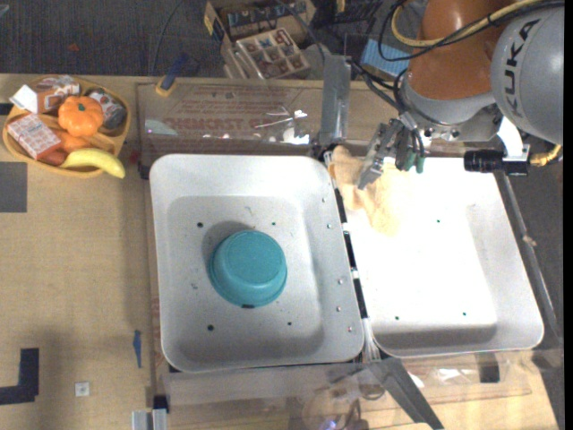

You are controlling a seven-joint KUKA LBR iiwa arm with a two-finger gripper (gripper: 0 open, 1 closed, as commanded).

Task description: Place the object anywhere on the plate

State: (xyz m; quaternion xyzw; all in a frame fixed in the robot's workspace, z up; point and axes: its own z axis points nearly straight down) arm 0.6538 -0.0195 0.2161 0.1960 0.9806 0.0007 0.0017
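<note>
A round teal plate (249, 268) lies in the middle of the left bin (179, 195). A pale tan, soft-looking object (376, 206) rests in the back left corner of the right bin (466, 267), against the wall between the bins. Its outline is washed out against the white floor. My gripper (391, 161) hangs just over the back edge of that object, its fingers (368, 172) spread open and pointing down. Nothing sits between them.
The grey arm with its orange band (457, 16) comes in over the right bin's back right. A metal post (336, 106) stands behind the two bins. A basket of toy fruit (67, 128) sits on the bench at far left.
</note>
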